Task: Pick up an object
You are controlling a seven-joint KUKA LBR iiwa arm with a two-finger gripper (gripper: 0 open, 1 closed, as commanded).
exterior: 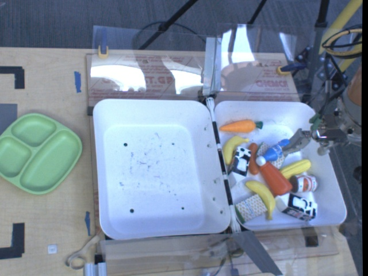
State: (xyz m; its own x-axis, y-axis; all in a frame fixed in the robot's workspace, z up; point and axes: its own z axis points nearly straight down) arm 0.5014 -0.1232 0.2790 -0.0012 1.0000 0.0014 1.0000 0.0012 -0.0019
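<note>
The right bin (330, 171) holds several small objects. An orange carrot (237, 126) lies at its far side, with a yellow banana (232, 148) and a black-and-white patterned item (243, 157) below it. A blue bottle (275, 151) lies in the middle, beside a red bottle (273, 177) with a white cap. Two more yellow bananas (296, 167) (263, 196), a red-and-white can (305, 184) and a black-and-white box (300, 206) lie nearer the front. My gripper (296, 140) reaches in from the right, low over the bin, its tip just right of the blue bottle.
The left bin (109, 154) stands next to the right one, across a narrow divider (221, 160). A green divided plate (37, 152) rests on the bench at far left. Clear panels (172, 68) rise behind both bins. Cables and stands crowd the right edge.
</note>
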